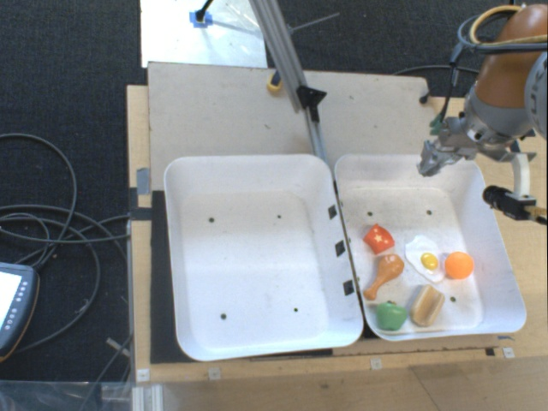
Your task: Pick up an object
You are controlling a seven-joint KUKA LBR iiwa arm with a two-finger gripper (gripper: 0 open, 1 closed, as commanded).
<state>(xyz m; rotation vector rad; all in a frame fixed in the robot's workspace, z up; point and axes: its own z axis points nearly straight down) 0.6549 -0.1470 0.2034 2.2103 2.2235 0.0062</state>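
Arm comes in from the right, grey with orange upper part cut off by the frame edge. Hand (431, 163) sits over the far rim of the right bin (501, 268), near its back-right corner, well apart from the objects. The hand is small and dark against the bin wall, so I can't tell its opening or whether it has anything; nothing is visibly hanging below it.

All objects are in the right bin, clustered in the near half:
- red piece (378, 238), furthest back, shape unclear, maybe a pepper or strawberry
- toy drumstick (384, 275), just below the red piece, tilted, thin end toward the divider
- fried egg (425, 258), just right of the drumstick
- orange ball (459, 265), touching or just beside the egg's right edge, hard to say which
- green item (391, 316), near the front wall, partly in shadow, identity unclear
- tan bread-like piece (426, 305), just right of the green item

Left bin (184, 255) shows only small dark spots on its floor. A slanted grey pole (287, 54) crosses the tabletop (214, 110) and hides part of the seam between the bins. A screen device (13, 302) at left is cut off by the frame edge; loose cables (60, 221) on the dark floor beside it.
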